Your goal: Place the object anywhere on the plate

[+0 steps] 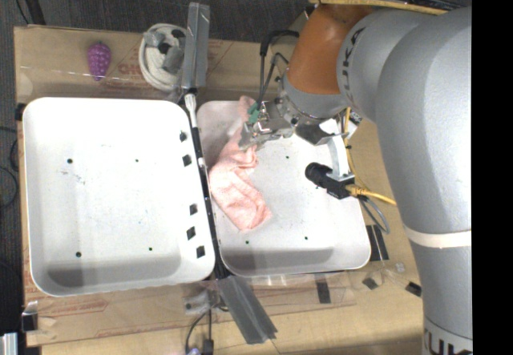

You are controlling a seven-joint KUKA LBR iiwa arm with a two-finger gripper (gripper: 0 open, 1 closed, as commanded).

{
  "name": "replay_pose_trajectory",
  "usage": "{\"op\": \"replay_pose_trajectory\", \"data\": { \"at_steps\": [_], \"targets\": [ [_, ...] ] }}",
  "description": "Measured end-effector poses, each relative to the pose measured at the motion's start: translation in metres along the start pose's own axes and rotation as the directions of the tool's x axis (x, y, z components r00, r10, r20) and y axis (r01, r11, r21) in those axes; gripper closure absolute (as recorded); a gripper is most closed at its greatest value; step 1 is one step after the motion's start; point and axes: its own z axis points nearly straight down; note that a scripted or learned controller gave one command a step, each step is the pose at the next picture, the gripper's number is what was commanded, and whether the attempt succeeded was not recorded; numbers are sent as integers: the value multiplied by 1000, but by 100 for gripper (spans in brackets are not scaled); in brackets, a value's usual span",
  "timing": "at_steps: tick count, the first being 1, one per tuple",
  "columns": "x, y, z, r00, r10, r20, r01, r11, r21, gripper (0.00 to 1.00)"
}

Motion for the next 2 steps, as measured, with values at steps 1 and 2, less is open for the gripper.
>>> {"op": "replay_pose_trajectory", "data": {
  "at_steps": [1, 2],
  "targets": [
    [0, 0, -40, 1000, -7, 1, 7, 1000, -1, 100],
    [44, 14, -40, 917, -399, 1, 399, 917, 2, 100]
  ]
}}
